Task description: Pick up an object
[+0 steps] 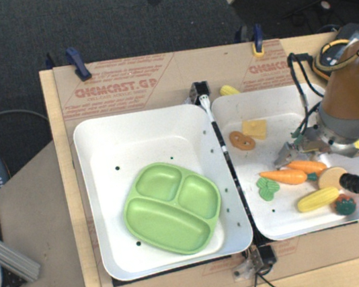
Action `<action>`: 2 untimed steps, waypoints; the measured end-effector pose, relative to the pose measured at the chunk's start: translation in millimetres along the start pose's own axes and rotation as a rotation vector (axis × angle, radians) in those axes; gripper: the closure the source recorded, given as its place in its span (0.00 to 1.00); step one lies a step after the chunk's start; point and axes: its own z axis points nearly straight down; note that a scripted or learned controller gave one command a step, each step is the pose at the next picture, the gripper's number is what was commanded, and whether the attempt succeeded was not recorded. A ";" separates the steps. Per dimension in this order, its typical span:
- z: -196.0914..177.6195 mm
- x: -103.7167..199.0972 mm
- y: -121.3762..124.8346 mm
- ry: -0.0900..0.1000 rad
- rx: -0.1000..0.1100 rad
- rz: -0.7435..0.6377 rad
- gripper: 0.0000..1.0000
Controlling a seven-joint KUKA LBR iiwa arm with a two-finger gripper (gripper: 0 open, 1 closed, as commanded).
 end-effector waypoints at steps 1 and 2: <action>-10.4 0.3 1.8 -0.002 -0.005 0.000 1.00; -107.3 64.5 -3.8 -0.001 -0.014 -0.009 1.00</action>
